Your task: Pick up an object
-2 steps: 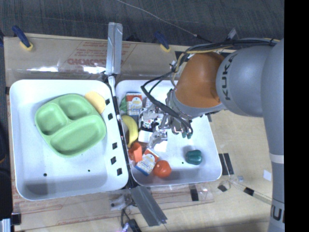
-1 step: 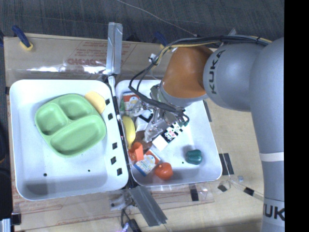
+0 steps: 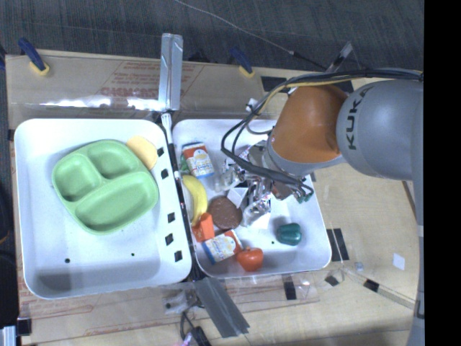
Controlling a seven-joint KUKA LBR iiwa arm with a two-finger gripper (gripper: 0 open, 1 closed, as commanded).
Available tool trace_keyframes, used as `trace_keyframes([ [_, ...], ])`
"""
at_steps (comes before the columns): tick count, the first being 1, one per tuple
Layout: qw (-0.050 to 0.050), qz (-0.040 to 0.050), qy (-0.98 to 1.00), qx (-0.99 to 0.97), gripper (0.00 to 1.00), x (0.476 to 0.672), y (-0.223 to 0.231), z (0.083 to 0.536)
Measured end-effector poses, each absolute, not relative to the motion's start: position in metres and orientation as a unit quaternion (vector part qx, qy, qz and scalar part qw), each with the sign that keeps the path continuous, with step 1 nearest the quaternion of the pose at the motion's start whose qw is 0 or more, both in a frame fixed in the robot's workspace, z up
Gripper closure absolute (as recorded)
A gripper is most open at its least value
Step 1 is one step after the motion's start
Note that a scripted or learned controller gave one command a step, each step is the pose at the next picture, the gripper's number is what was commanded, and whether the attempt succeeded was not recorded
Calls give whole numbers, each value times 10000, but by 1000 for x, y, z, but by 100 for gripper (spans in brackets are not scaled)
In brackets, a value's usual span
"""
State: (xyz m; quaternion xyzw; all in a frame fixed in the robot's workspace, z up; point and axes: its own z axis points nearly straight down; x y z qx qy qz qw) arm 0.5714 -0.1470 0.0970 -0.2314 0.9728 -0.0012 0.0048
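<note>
Left bin (image 3: 43, 265): green divided plate (image 3: 106, 186), yellow piece (image 3: 143, 150) at its far right corner. Right bin (image 3: 317, 254): tool (image 3: 256, 197) lowered near centre, beside brown disc (image 3: 225, 213). Banana (image 3: 194, 197) along left wall; tomato (image 3: 250, 259) and small carton (image 3: 220, 246) at near edge; green item (image 3: 289, 233) near right.

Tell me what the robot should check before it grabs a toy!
1. Gripper is over the right bin: ok.
2. Something sits under it, the brown disc close by: ok.
3. Fingers open wide enough: cannot tell.
4. Room around the disc: not ok; banana and a carton crowd it.
5. Green toy lies apart, an easier pick: ok.
6. Nothing held yet: cannot tell.
</note>
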Motion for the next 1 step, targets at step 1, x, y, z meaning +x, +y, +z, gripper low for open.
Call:
trace_keyframes([
  [1, 53, -15, 9723, -2338, 100, 572, -146, 107],
])
